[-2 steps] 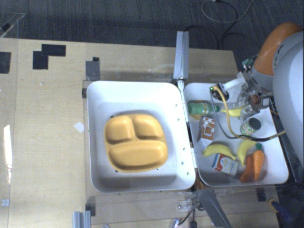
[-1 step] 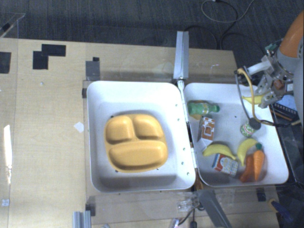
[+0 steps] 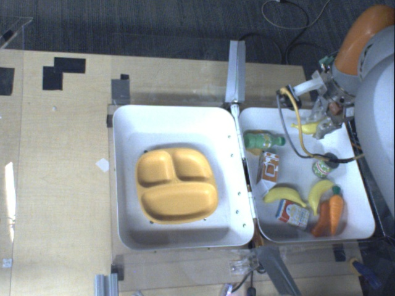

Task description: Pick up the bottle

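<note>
From my remote station: a yellow divided tray sits in the left bin; in the right bin, the green bottle lies on its side near the far-left corner. The gripper hangs over the far side, a small yellow item showing beside it; I cannot tell whether it grasps anything.

1. The bottle is green with a yellow-green label band.
2. It lies on its side, cap pointing right.
3. It sits right of the frame's centre, upper left of the right bin.
</note>
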`<state>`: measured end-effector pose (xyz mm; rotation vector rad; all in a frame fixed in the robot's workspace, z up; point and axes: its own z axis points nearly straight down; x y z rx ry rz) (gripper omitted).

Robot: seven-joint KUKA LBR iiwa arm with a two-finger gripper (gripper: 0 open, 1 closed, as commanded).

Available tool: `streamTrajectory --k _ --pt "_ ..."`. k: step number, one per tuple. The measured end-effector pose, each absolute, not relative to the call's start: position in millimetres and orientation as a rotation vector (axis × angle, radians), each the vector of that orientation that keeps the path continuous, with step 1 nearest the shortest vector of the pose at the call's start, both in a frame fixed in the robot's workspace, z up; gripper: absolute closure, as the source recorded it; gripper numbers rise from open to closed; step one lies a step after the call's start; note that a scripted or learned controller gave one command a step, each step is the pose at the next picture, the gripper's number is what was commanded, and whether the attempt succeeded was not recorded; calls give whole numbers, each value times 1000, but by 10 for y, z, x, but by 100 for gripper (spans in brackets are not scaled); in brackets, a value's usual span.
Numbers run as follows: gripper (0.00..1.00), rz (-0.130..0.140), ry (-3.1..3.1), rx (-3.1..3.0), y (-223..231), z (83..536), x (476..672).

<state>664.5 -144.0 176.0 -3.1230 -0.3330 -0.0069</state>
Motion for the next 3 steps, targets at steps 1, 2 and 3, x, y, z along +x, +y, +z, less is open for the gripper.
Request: streamTrajectory --k 1,2,3 --pt "100 -14 -335 -3116 -1978 881 6271" --pt "100 -8 -351 -3123 -2045 1871 6222" --pt "100 -4 -438 -3111 -1991 1891 6236"
